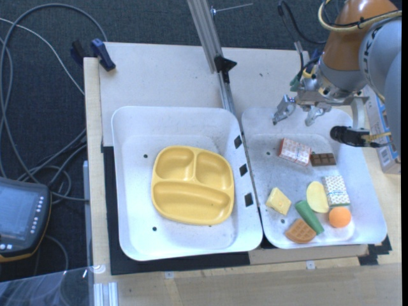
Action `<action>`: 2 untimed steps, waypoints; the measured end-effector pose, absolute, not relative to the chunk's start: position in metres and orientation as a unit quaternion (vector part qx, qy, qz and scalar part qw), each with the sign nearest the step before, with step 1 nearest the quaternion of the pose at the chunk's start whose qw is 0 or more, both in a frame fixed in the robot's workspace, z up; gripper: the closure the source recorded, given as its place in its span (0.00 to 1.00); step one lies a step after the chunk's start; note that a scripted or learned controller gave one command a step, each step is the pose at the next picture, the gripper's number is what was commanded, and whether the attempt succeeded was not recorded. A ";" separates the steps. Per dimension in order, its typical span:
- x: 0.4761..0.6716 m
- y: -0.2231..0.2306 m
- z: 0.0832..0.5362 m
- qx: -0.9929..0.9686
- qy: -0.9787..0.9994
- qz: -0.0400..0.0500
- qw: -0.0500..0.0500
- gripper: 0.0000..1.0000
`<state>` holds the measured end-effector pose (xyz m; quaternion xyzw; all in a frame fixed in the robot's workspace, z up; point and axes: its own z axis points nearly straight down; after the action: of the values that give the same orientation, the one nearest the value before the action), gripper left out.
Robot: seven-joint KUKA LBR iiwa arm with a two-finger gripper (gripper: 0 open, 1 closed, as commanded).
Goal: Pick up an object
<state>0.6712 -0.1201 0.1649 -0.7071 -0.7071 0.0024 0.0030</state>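
My gripper [298,113] hangs over the far end of the right bin [370,190], its fingers [280,113] spread open with nothing between them. Just in front of it lie a pink-and-white box [294,150] and a brown chocolate bar [322,159]. Nearer the front of that bin are a yellow cheese wedge [278,200], a pale yellow fruit [317,196], a checkered white block [336,189], an orange ball [340,217], a green cucumber [308,215] and a brown waffle [300,231].
The left bin [127,171] holds a yellow divided plate [192,185]. A metal post [210,24] rises at a slant from between the bins. Cables and a pendant [19,218] lie on the floor to the left.
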 end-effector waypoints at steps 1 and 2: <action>0.672 -0.124 0.102 -0.707 -0.707 0.002 0.003 0.00; 0.672 -0.123 0.092 -0.707 -0.707 0.001 0.001 0.00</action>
<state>0.6719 -0.1231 0.0924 -0.7068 -0.7074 0.0013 0.0011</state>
